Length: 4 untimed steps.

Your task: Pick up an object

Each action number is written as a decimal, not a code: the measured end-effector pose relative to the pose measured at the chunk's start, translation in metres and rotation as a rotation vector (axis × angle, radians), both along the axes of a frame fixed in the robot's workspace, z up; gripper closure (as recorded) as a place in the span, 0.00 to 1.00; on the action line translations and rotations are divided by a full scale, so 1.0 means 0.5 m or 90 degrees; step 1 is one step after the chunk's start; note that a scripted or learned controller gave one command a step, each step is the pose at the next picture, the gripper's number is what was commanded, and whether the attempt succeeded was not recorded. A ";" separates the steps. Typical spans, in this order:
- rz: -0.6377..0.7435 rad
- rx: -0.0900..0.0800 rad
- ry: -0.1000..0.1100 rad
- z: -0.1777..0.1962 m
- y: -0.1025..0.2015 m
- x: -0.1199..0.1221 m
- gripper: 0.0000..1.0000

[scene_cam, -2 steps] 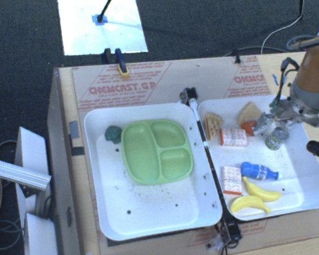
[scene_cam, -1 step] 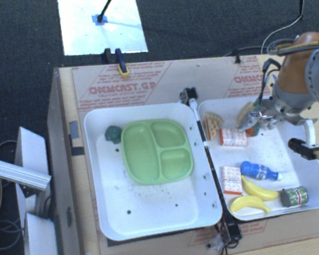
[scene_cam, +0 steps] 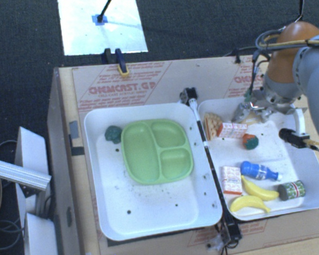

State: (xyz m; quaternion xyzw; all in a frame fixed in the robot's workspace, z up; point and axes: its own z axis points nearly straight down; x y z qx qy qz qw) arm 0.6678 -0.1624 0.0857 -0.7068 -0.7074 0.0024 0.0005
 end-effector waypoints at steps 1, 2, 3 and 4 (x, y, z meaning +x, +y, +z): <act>0.001 0.002 -0.003 -0.002 0.053 -0.111 0.00; 0.002 0.001 -0.005 -0.001 0.027 -0.039 0.00; 0.001 0.001 -0.004 -0.002 0.031 -0.097 0.00; 0.002 0.001 -0.005 0.020 0.032 -0.095 1.00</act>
